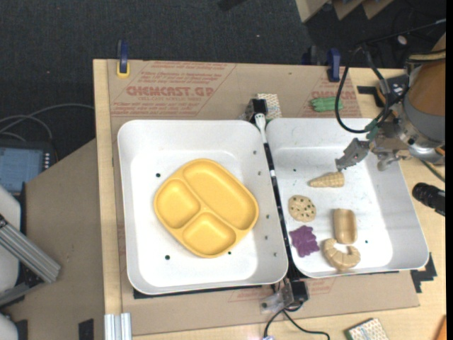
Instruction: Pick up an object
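While the arm runs off-frame, hand [368,153] grip unreadable, above cone [326,180].

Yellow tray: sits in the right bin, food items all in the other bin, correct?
Not quite. The camera view shows the yellow tray in the left bin. The food items, such as the cookie and the cone, are in the other bin, the right bin.

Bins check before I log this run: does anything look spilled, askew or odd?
Nothing looks spilled or damaged. The yellow divided plate sits rotated in the left bin, askew to its walls. In the right bin, the cone, cookie, purple piece and two bread-like pieces lie loose, apart.
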`<state>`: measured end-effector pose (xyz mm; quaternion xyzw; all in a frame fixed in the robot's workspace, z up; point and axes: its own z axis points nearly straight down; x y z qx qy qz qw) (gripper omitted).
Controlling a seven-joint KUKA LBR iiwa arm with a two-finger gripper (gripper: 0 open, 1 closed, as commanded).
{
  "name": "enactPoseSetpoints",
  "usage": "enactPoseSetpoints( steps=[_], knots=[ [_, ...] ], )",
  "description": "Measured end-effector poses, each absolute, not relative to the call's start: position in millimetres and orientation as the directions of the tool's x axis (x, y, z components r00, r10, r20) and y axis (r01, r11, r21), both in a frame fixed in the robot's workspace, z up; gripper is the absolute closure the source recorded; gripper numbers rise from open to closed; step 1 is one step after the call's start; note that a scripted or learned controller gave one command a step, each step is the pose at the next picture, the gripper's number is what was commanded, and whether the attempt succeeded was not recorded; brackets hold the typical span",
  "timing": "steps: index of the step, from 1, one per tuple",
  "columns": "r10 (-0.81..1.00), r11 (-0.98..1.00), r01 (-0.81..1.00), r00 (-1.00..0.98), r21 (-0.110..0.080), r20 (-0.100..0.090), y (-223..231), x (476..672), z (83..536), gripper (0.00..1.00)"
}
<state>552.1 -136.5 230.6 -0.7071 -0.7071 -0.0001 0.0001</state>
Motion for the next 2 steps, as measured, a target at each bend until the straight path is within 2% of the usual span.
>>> enactPoseSetpoints(
  steps=[1, 2],
  knots=[
    [1.000, -0.008, 1.000, 0.008, -0.015, 0.003, -185, 490.4, 97, 0.00],
    [1.000, 0.004, 1.000, -0.004, 0.006, -0.002, -173, 568.9, 84, 0.00]
  ],
)
